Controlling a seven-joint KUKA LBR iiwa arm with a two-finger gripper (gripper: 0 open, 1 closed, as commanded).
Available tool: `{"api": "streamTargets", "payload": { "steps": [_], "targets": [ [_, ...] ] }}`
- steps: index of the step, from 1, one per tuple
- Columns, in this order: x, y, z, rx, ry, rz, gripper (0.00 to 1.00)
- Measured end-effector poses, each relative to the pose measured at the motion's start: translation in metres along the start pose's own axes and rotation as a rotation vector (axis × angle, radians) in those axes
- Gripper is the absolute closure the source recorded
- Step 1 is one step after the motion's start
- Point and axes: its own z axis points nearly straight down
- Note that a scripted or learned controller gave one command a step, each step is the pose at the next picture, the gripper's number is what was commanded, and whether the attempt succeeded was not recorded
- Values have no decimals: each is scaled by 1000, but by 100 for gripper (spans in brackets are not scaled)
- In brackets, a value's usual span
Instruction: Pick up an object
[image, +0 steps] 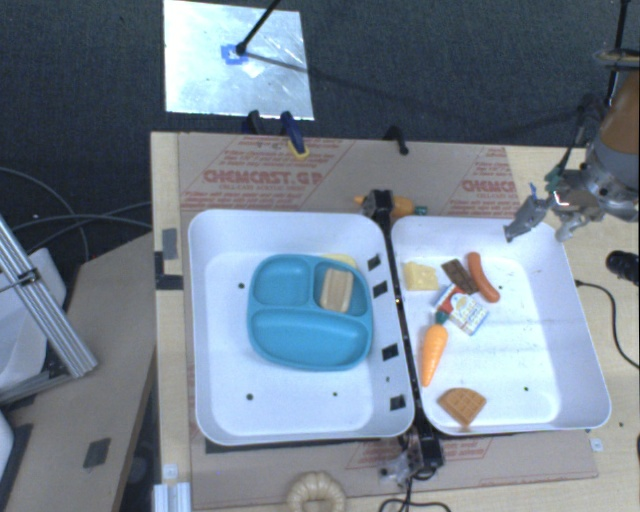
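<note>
Hovering over the right bin's (590, 385) far corner, the gripper (546, 214) is spread open, empty. Best to descend straight over the sausage (483, 276), straddling it clear of neighbours.

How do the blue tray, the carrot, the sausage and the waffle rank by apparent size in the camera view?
1. blue tray
2. carrot
3. waffle and sausage: too alike to rank.

Two white bins are sitting side by side: the left bin (215, 300) and the right bin (560, 340). One blue tray (290, 330) is carrying one bread slice (336, 290). One carrot (432, 350), one sausage (483, 276), one waffle (462, 405), one cheese slice (421, 276) and one small carton (466, 313) are lying in the right one.
</note>
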Motion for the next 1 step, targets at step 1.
{"api": "streamTargets", "payload": {
  "steps": [1],
  "targets": [
    [1,3,-8,-12,-3,-3,0]
  ]
}}
